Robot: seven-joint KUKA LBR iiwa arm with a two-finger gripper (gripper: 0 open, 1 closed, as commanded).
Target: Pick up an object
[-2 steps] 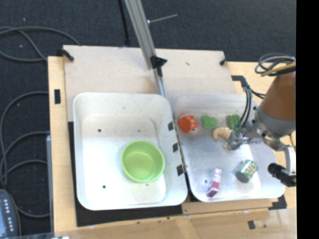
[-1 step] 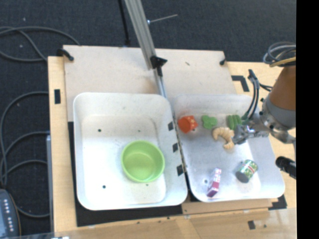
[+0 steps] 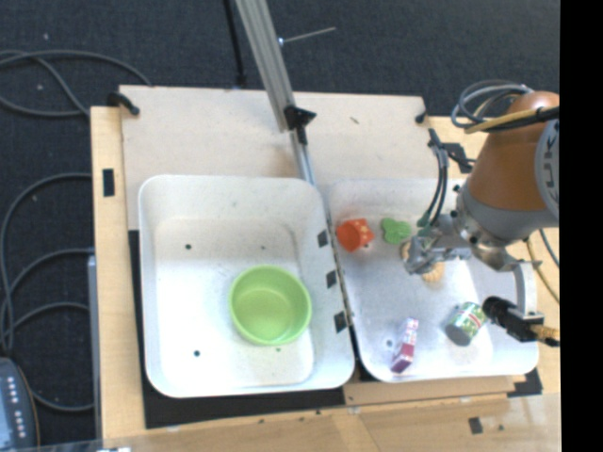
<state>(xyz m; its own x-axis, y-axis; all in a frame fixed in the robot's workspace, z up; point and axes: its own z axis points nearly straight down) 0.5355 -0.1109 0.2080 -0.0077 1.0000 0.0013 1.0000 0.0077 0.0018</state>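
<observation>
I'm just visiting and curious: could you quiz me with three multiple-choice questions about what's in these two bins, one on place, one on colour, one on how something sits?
1. Where is the green bowl?
A. left bin
B. right bin
C. on the floor

2. What colour is the object nearest the divider in the right bin?
A. blue
B. orange
C. black

3. How does the bowl sit?
A. upside down
B. on its side
C. mouth up

Answers: 1 A, it rests in the left bin. 2 B, it is plainly orange. 3 C, its hollow inside shows.

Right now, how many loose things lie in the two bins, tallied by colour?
Green: 3 (bowl, small piece, can)
Orange: 1 (toy)
Pink: 1 (carton)
Tan: 1 (piece under the gripper)
Total: 6
</observation>
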